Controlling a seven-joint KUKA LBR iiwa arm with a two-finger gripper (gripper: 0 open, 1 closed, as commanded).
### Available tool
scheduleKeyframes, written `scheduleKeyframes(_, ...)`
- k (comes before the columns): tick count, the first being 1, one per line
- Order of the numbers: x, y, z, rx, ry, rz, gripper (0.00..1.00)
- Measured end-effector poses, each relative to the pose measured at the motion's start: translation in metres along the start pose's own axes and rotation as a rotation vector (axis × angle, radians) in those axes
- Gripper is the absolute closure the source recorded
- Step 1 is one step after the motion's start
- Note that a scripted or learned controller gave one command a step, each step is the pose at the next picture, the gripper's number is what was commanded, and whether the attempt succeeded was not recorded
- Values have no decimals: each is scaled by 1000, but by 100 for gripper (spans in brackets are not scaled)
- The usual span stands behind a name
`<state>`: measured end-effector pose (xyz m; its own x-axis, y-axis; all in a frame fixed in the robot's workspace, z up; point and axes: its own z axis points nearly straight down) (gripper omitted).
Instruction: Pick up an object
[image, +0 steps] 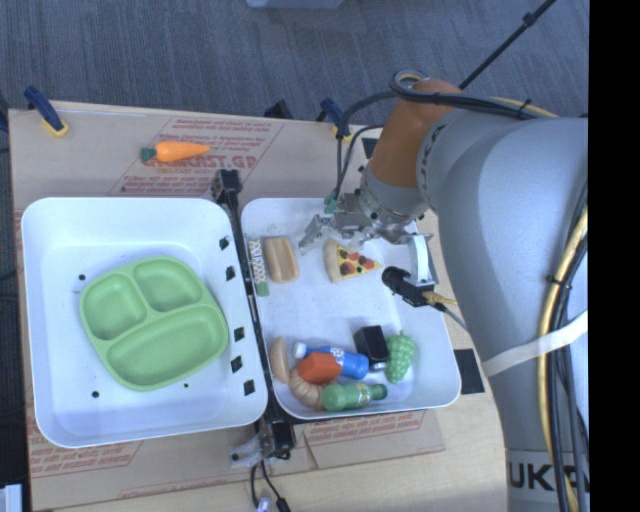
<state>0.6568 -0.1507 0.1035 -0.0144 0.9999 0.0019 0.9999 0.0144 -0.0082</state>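
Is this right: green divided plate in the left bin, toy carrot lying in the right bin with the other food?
Not quite. The camera view shows the carrot on the cardboard behind the left bin, outside both bins. The green divided plate is in the left bin.

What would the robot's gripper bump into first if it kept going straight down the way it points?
Probably the yellow toy pizza slice with red dots, lying on the floor of the right white bin just below the gripper. Depth is hard to judge from this slanted view, so it might meet bare bin floor beside the slice instead.
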Motion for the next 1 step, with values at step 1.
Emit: scheduleKeyframes(1, 14, -106, 8, -2, -1, 9, 0)
